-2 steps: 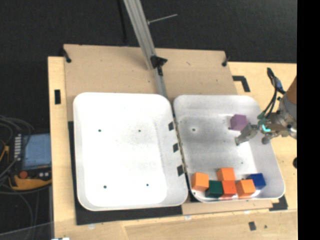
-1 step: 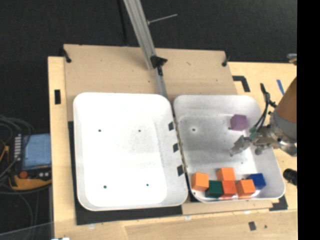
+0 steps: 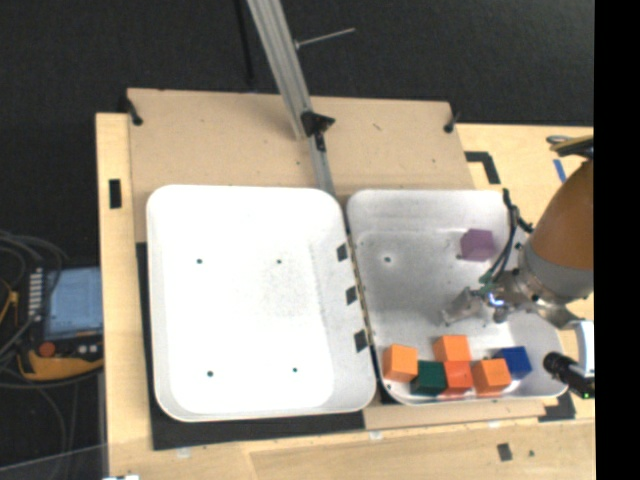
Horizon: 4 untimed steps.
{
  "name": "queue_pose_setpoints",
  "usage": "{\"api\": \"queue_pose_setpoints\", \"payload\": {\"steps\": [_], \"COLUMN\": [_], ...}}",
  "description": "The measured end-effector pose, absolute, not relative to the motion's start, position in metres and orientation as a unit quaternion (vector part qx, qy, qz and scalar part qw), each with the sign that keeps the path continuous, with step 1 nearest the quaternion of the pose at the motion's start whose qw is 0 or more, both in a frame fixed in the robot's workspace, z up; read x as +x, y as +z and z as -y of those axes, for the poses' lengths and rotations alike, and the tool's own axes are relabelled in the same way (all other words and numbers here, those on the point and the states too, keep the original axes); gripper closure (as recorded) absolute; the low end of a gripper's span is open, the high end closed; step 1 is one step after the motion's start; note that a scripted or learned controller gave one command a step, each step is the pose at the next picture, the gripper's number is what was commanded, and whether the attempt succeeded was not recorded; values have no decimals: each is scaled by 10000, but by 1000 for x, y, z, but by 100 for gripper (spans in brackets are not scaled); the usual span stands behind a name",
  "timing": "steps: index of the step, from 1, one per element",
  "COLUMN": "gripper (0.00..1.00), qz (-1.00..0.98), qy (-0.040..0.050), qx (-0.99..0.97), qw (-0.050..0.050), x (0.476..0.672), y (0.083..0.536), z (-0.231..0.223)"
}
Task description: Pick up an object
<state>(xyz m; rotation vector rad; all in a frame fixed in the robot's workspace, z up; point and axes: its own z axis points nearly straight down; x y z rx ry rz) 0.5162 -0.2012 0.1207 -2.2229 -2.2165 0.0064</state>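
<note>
Low in the right bin [image 3: 420, 213], end effector [image 3: 478, 306], grip state unclear, purple block [image 3: 478, 243] nearby, squarish.

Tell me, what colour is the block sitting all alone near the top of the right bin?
Purple, seen in the camera view.

Nothing readable is showing anywhere: no words, numbers, labels or brand marks are coming through on either white bin [image 3: 250, 303], on the desk [image 3: 290, 138], or on the colored blocks [image 3: 455, 363]. The small dark marks along the desk's edges are looking like plain tabs, not print. The blue device [image 3: 75, 300] at the left is appearing too blurred to make out any writing.
</note>
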Motion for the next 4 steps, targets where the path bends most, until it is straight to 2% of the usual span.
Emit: {"api": "queue_pose_setpoints", "payload": {"steps": [1, 2, 3, 4], "gripper": [0, 100, 100, 100], "qz": [7051, 7024, 7026, 7086], "qy": [5, -19, -17, -21], "qx": [-7091, -7117, -7116, -7056], "qw": [-22, -29, -35, -45], "x": [517, 518, 512, 516], "y": [98, 110, 169, 233], "z": [203, 204, 209, 207]}}
